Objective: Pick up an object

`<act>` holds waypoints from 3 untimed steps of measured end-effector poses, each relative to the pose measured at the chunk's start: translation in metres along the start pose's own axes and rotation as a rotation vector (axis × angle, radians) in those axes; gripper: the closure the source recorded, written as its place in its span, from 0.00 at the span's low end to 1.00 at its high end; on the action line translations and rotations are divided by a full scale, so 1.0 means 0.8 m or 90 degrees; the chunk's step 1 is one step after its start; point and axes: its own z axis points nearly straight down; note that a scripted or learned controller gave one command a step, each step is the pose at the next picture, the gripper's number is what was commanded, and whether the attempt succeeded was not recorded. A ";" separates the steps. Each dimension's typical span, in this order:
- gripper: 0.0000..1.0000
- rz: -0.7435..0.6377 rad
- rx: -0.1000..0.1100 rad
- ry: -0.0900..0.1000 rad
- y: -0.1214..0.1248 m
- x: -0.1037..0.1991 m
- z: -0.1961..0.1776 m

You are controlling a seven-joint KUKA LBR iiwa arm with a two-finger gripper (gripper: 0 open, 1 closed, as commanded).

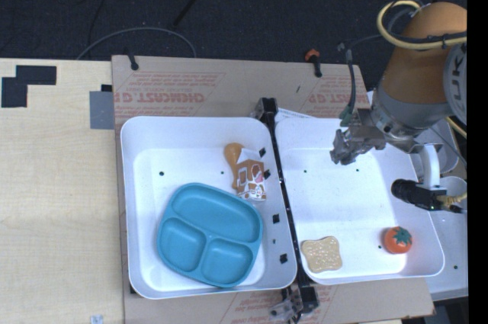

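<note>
Right white bin (364,273): gripper (345,149), finger state unclear, well apart from tomato (397,239), cracker (321,254).

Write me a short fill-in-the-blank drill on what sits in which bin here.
1. The blue divided plate lies in the ____ bin.
2. The small tomato-like toy is coloured ____.
3. The toast-like piece lies in the same bin as the ____.
4. The end effector hangs over the ____ bin.

Missing words: left; orange-red; tomato-like toy; right
</note>
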 end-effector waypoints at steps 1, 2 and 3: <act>1.00 0.000 0.000 0.000 -0.002 0.055 0.000; 1.00 0.000 0.000 0.000 -0.015 0.121 0.003; 1.00 -0.001 -0.001 0.000 -0.015 0.191 0.002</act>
